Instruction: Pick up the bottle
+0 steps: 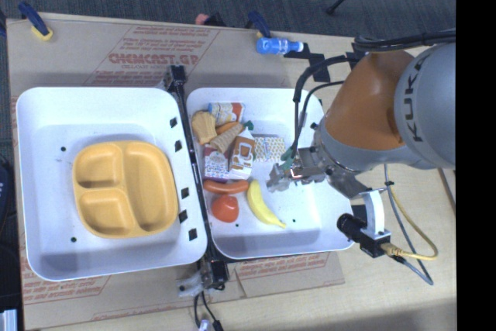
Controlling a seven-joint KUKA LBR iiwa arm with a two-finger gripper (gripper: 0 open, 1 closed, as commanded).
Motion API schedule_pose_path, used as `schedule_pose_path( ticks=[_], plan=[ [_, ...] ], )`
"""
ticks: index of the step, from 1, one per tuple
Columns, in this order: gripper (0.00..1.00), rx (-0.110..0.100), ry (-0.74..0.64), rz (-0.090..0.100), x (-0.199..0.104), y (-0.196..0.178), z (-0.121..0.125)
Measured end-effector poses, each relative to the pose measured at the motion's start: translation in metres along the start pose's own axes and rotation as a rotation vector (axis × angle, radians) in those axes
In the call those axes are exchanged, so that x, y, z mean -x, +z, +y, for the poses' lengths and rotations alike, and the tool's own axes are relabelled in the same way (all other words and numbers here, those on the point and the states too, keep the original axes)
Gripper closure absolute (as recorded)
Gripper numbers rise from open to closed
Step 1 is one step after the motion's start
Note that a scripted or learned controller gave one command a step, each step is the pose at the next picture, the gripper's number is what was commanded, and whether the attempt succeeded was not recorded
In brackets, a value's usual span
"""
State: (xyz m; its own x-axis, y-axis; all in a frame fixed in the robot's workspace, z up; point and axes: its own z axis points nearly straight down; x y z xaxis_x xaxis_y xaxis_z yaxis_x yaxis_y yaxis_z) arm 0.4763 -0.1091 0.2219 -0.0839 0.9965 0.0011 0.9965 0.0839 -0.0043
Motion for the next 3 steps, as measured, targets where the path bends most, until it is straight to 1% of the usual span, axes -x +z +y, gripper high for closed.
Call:
schedule_pose_path(
  ticks=[1,2,3],
  plan=[
    [1.00,0.003,-0.399,-0.003,0.030,-0.069,-0.002],
    [1.00,0.000,-0.401,0.000,-0.050,0.018,0.004],
    [1.00,0.003,-0.204,-0.002,-0.027,-0.070,0.002]
  ],
)
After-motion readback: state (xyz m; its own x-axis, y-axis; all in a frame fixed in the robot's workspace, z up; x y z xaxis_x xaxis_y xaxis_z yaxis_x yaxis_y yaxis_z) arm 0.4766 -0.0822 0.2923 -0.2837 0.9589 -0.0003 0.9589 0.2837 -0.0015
